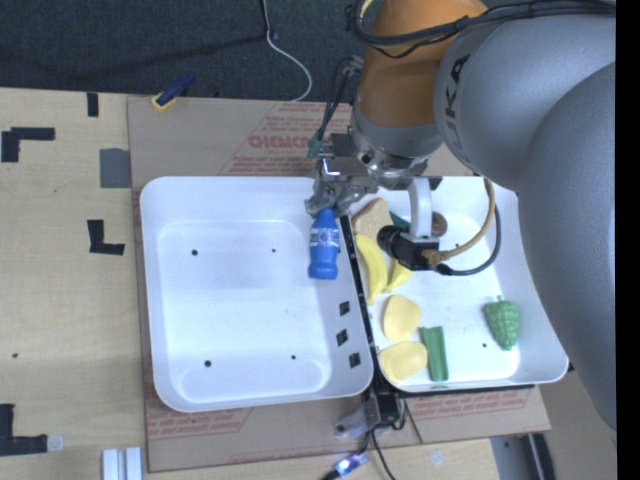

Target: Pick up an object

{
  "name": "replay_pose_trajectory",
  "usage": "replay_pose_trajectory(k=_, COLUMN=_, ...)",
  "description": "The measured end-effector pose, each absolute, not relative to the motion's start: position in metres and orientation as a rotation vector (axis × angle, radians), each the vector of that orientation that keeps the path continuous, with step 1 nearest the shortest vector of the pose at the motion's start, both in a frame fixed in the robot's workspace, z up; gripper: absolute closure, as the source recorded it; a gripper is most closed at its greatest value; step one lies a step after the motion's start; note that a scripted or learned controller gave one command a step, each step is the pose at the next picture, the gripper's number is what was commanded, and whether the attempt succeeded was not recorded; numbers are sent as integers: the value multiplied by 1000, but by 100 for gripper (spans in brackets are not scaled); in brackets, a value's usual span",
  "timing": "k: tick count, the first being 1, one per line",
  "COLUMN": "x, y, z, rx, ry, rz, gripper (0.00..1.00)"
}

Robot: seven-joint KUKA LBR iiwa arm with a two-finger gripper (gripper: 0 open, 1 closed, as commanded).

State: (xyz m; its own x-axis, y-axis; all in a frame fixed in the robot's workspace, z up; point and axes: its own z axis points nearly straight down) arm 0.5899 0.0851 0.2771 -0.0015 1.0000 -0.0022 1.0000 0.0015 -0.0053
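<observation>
Grey arm [540, 98] from the right, orange-banded wrist low, gripper [327, 203] pointing down.

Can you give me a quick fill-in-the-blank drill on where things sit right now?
1. The bottle under the claw is coloured ____.
2. The bottle hangs over the ____ bin.
3. The green stick lies in the ____ bin.
4. The banana lies just ____ of the bins' shared edge.

Missing: blue; left; right; right
</observation>
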Motion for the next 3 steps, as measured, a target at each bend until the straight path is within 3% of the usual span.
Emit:
replay_pose_trajectory(k=1, x=591, y=228, z=277, rx=-2201, ry=-2236, rz=-3, gripper=100)
replay_pose_trajectory(k=2, x=541, y=235, z=485, rx=-2217, ry=-2232, rz=-26, gripper=100)
replay_pose_trajectory(k=3, x=544, y=234, z=538, rx=-2219, ry=-2227, rz=-8, gripper=100)
